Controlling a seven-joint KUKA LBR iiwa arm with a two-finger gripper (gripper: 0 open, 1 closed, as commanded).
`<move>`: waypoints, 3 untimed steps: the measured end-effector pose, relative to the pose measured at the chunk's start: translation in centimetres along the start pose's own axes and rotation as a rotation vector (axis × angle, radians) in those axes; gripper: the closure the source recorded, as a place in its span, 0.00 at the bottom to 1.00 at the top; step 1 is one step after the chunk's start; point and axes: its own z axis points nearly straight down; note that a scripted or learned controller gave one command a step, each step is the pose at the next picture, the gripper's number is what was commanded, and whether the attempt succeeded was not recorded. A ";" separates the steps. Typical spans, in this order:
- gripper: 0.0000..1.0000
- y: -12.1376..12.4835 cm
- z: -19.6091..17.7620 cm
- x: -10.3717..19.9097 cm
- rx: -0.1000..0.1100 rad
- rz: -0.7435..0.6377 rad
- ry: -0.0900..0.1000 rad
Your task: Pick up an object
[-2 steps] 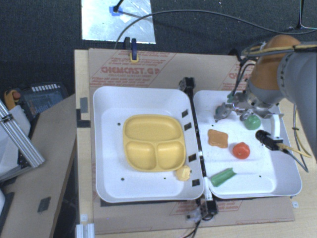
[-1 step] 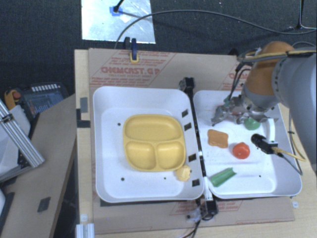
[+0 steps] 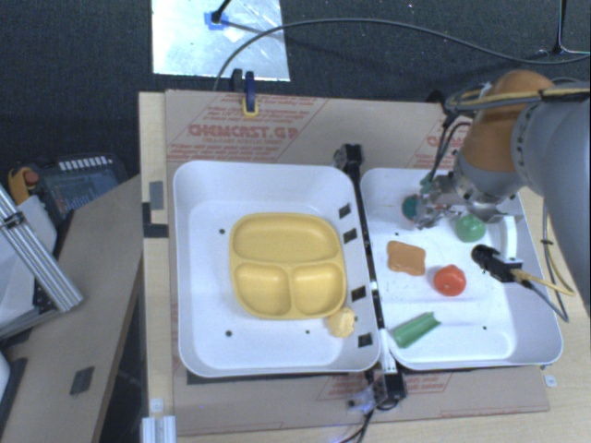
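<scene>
- The grey robot arm with the orange band (image 3: 554, 146) rises closest to the lens and reaches in from the right over the right bin.
- The pale wooden worktop (image 3: 152, 293) carries a brown cardboard sheet with red lettering (image 3: 277, 127), and both bins sit on that sheet.
- The shallow white left bin (image 3: 199, 201) and the shallow white right bin (image 3: 480, 340) stand side by side, touching along a dark middle seam.
- A yellow plastic tray with three compartments (image 3: 282, 266) lies flat in the middle of the left bin.
- The hand (image 3: 430, 207) is low in the far left part of the right bin; whether it is spread or pressed together cannot be told.
- A long green plastic piece (image 3: 414, 329) lies near the front left of the right bin.
- An orange block (image 3: 405, 257) lies near the middle of the right bin.
- A red ball (image 3: 450, 281) rests just to the right of the orange block.
- A round green piece (image 3: 469, 227) sits just beside the hand, on its right.
- A small yellow lump (image 3: 341, 322) touches the tray's front right corner.
- A small teal thing (image 3: 410, 208) sits right against the hand's left side; a grip on it cannot be made out.
</scene>
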 end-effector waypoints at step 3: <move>1.00 0.0 -14.8 0.1 -0.003 0.002 -0.001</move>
